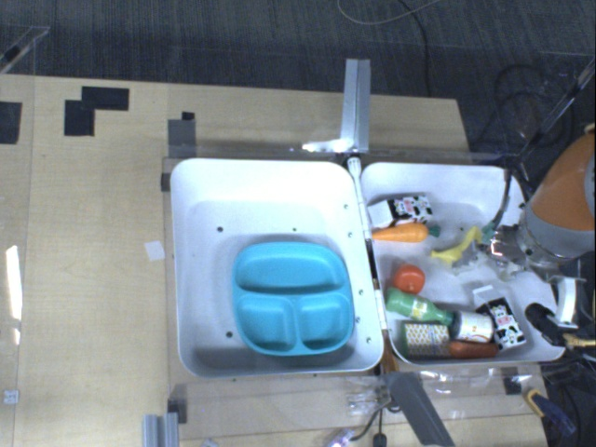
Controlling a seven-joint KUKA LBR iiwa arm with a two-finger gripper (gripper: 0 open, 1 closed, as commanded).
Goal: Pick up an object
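Overhead, grey arm with orange band over right white bin, reaching in from right. Pincer low near yellow banana-shaped toy; open or shut, cannot tell. Nearby: orange carrot toy, small red tomato toy, green bottle with white cap, black-and-white carton. Blue sectioned plastic tray lying in left white bin.

grey arm at the right edge (orange band uppermost), gripper leftward
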